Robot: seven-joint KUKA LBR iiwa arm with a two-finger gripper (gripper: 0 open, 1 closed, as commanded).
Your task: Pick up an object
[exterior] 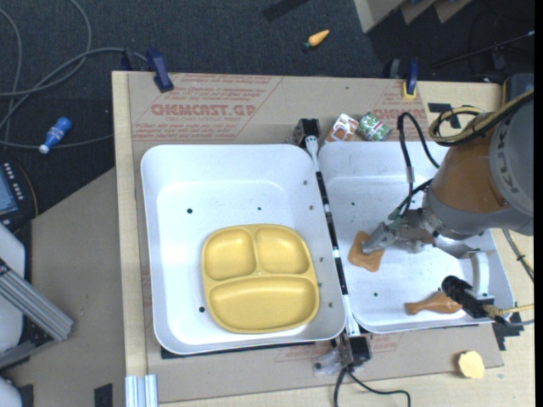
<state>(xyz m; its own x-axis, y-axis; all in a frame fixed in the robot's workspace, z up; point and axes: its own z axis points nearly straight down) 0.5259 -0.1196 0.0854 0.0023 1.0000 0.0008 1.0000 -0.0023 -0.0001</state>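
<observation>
A flat orange-brown piece (366, 254) lies in the right bin (373, 172) near its left wall. My gripper (389, 236) hangs just right of and above this piece, touching or almost touching its upper edge. A second orange-brown, drumstick-like thing (431, 306) lies near the right bin's front edge, below the arm. The grey arm with its orange band (462, 181) reaches in from the right over the right bin.
A yellow divided plate (259, 278) lies in the left bin (170, 185). Two small packets (358, 127) sit on the bench behind the right bin. A yellow lump (471, 364) rests on the bench at the front right. Blue clamps (159, 68) hold the board's back edge.
</observation>
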